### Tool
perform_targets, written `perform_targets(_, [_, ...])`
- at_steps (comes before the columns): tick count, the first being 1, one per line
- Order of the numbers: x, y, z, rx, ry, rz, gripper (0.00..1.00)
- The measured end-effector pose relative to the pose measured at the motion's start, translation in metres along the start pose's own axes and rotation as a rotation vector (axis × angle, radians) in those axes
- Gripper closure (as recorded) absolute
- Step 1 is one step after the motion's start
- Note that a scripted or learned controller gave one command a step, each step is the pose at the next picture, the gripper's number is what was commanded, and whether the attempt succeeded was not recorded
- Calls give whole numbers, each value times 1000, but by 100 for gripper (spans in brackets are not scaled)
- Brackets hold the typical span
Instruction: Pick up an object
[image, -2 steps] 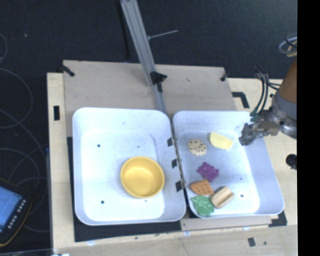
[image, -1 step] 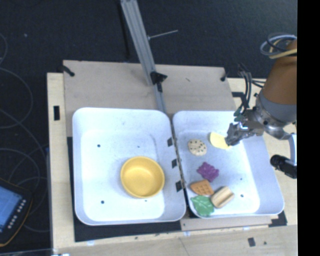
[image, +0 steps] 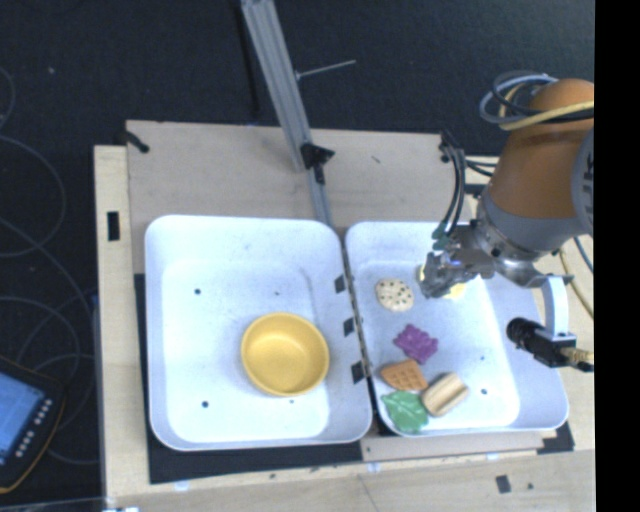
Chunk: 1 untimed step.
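A pale wooden bench (image: 220, 170) stands on a dark floor strewn with thin cables, and a handheld screen (image: 18, 420) glows blue at the lower left corner. On the bench sit two shallow white bins side by side. The left bin (image: 190, 250) holds a yellow bowl (image: 285, 353), upright, a little right of its middle. A grey metal post (image: 285, 95) slants down from the top of the view to the seam between the bins. In the right bin (image: 500, 330), a round speckled cookie (image: 394, 293) lies near the left wall; below it sits a purple lumpy piece (image: 415, 343), then an orange waffle-like piece (image: 404, 376), a green leafy piece (image: 405, 410) at the front edge, and a tan bread roll (image: 445, 393) just beside those two. The gripper (image: 440, 276) is low over the upper part of the right bin, just right of the cookie and apart from it, with a small yellow thing (image: 456, 291) showing at its lower right side. Whether that thing is gripped, and how wide the pincer stands, cannot be made out. The grey and orange arm (image: 545, 170) rises to the right.
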<state>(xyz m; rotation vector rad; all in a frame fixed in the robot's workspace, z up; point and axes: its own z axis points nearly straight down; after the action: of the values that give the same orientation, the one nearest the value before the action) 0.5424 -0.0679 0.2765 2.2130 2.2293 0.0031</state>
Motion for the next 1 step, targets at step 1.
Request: perform_targets(1, [40, -3, 11, 1, -2, 2, 100])
